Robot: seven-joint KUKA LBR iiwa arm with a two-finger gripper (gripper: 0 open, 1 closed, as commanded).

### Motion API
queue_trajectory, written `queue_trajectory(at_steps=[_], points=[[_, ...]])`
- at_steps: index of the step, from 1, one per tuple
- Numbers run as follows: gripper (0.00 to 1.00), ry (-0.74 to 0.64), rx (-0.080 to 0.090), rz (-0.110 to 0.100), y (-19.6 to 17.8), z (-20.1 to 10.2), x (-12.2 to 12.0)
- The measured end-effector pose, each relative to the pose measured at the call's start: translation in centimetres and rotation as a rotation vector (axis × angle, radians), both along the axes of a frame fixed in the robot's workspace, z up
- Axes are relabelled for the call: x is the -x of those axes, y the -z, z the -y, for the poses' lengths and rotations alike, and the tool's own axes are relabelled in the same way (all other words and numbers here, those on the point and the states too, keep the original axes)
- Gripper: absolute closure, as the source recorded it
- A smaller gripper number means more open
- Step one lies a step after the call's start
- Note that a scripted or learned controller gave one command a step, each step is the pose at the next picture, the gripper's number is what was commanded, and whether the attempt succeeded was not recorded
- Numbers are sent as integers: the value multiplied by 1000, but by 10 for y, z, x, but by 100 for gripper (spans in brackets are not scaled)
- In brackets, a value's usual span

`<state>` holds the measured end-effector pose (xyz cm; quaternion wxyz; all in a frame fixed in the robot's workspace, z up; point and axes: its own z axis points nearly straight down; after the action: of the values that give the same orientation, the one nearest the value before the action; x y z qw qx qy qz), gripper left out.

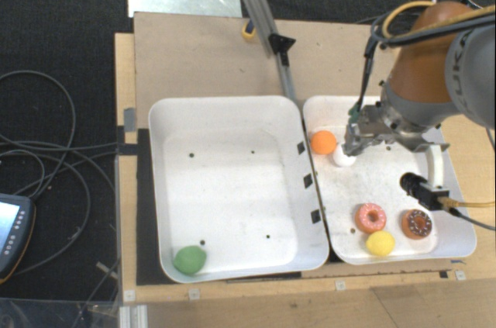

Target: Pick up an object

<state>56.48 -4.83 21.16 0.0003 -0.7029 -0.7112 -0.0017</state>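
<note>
My gripper (348, 147) hangs low in the right bin (457, 237), near its upper left part. A small white object (343, 158) lies right under its tip, touching or nearly touching it. An orange ball (323, 142) sits just left of the gripper by the bin's left wall. A pink frosted donut (371, 217), a yellow ball (380, 243) and a brown donut (417, 224) lie near the bin's front edge. A green ball (190, 259) rests in the front left corner of the left bin (225, 117).
The arm's orange band and grey wrist (426, 78) loom over the right bin's back right. A black cable fitting (418, 191) hangs over the bin's right side. A grey pole (260, 8) slants down to the bins' shared back edge.
</note>
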Motion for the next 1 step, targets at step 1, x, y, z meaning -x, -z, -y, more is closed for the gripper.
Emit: queue_trajectory(at_steps=[1], points=[[100, 0, -1, -1, -1, -64, 1]])
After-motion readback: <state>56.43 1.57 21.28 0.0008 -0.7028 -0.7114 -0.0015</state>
